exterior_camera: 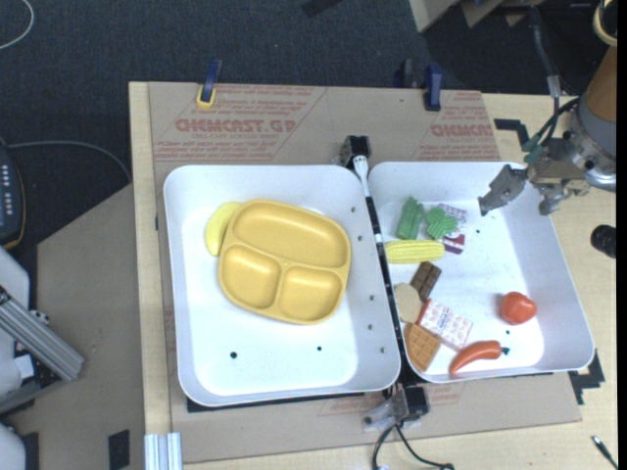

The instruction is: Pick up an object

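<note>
Gripper (529, 189) hangs over right bin's (563, 262) far right part, fingers spread open, nothing between them. Toy food piled in that bin's left half: green pieces (411, 218), corn (413, 252) against divider, brown block (425, 279), waffle (421, 346). Tomato (517, 307) and red pepper (476, 356) sit nearer front, well apart from gripper. Left bin (196, 292) has yellow tray (282, 260), banana (219, 226) tucked at its left edge.

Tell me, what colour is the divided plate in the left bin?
The divided plate is yellow, seen clearly in the camera view.
</note>
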`<state>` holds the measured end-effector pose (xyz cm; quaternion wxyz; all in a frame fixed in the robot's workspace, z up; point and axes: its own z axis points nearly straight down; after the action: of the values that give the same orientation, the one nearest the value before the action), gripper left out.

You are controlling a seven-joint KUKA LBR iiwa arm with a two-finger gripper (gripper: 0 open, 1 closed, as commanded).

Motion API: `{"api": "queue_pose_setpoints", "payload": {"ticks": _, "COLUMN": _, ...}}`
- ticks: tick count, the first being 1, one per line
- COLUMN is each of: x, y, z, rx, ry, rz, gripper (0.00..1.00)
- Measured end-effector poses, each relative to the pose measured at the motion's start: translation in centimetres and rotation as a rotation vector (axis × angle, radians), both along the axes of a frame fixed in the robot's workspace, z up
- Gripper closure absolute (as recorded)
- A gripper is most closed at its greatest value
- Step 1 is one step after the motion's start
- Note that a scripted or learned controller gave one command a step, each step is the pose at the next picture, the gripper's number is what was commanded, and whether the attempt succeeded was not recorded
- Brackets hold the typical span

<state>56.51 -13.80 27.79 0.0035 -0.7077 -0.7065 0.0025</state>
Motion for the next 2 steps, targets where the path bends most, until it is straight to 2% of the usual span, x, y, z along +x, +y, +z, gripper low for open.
{"api": "queue_pose_setpoints", "payload": {"ticks": 1, "x": 0.2, "y": 0.0, "z": 0.4, "rx": -0.002, "ry": -0.009, "rz": 0.002, "gripper": 0.0}}
{"api": "queue_pose_setpoints", "payload": {"ticks": 2, "x": 0.6, "y": -0.4, "z": -5.6, "rx": 0.0, "ry": -0.002, "rz": 0.001, "gripper": 0.0}}
